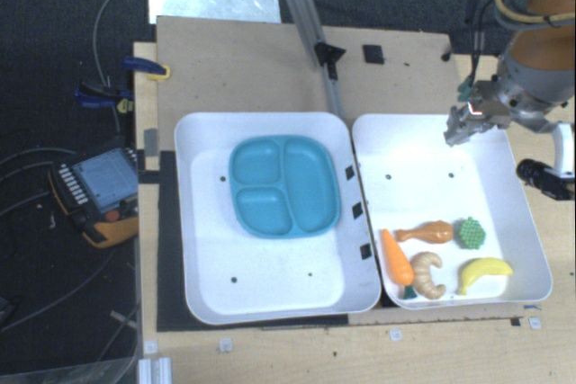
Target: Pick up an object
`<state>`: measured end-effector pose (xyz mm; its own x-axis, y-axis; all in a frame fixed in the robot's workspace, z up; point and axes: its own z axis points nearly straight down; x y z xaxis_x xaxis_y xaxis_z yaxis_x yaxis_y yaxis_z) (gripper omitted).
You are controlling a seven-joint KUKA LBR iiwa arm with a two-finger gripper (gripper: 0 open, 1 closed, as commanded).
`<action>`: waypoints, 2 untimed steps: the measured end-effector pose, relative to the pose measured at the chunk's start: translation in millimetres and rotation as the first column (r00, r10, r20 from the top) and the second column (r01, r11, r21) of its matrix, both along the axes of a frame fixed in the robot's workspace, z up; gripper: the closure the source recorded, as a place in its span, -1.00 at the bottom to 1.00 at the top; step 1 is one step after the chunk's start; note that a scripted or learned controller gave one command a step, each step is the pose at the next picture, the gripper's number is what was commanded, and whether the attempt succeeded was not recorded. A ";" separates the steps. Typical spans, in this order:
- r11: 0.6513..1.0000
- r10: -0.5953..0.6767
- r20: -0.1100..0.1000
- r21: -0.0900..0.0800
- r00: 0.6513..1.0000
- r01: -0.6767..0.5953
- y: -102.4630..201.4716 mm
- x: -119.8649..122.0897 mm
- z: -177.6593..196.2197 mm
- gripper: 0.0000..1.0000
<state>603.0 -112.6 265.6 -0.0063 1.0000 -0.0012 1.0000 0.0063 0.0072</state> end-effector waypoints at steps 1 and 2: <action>1.000 0.003 -0.006 0.002 1.000 -0.003 53.2 -1.5 -5.6 1.00; 1.000 0.003 -0.006 0.002 1.000 -0.003 99.2 7.9 -22.4 1.00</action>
<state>610.8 -13.4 243.2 -0.0096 1.0000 0.0010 1.0000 0.0096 0.0010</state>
